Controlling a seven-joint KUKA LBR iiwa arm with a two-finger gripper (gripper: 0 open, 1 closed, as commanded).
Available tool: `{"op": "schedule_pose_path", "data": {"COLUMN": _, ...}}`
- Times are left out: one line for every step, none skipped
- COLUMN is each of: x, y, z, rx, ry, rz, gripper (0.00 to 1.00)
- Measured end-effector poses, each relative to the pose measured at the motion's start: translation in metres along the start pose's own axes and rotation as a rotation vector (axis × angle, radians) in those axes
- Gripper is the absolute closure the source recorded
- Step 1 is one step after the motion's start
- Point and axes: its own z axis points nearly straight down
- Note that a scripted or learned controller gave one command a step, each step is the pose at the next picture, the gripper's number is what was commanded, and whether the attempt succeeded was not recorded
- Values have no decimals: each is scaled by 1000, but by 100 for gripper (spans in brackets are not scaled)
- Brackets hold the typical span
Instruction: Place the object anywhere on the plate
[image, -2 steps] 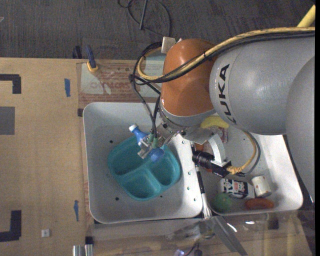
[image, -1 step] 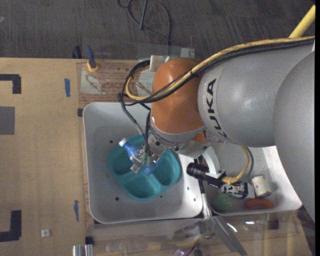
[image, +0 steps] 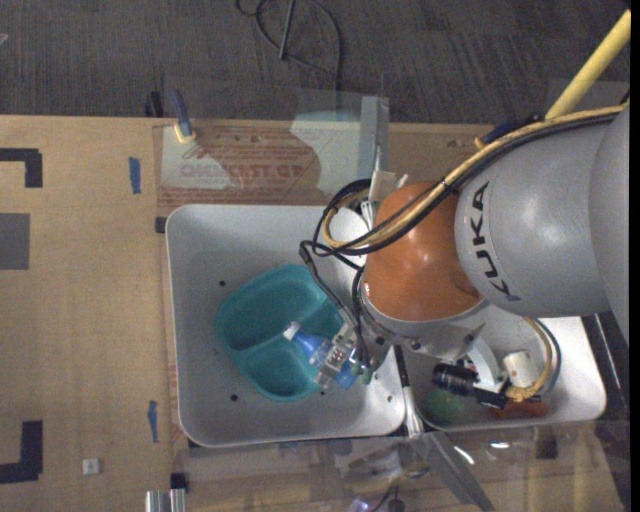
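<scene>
Camera view: hand (image: 335, 362) over plate (image: 262, 325) (teal).

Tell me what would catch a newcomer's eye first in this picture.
The big grey arm with its orange band comes first, reaching in from the right and covering much of the two white bins. Next is the teal divided plate in the left bin, with the gripper at the plate's right edge beside a small blue object. A few small items, one green, lie in the right bin.
</scene>
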Motion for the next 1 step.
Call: {"op": "schedule_pose_path", "data": {"x": -73, "y": -112, "z": -32, "rx": -2, "ry": -4, "rz": -201, "gripper": 100}}
